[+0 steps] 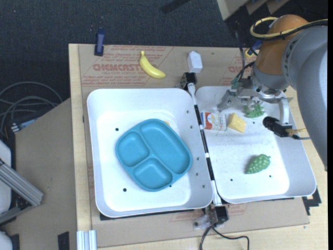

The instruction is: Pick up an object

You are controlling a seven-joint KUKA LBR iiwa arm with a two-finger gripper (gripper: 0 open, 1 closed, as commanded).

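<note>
My gripper (pixel 241 98) hangs low over the far part of the right bin (pixel 291 184), the arm coming in from the right. A small green leafy item (pixel 255 111) lies right beside it, partly hidden by the gripper. Just nearer are a yellow wedge (pixel 237 123) and a small white and red carton (pixel 214 121), close to the bin's left wall. A bunch of green grapes (pixel 258 163) lies apart in the middle of the right bin. The left bin (pixel 101 139) holds a blue divided plate (pixel 152 153).
On the bench behind the bins lie a yellow banana (pixel 151 66), a small blue item (pixel 99 40) and a white block (pixel 195 61). The rim between the two bins (pixel 202 139) runs down the middle. Cables lie on the floor at the left.
</note>
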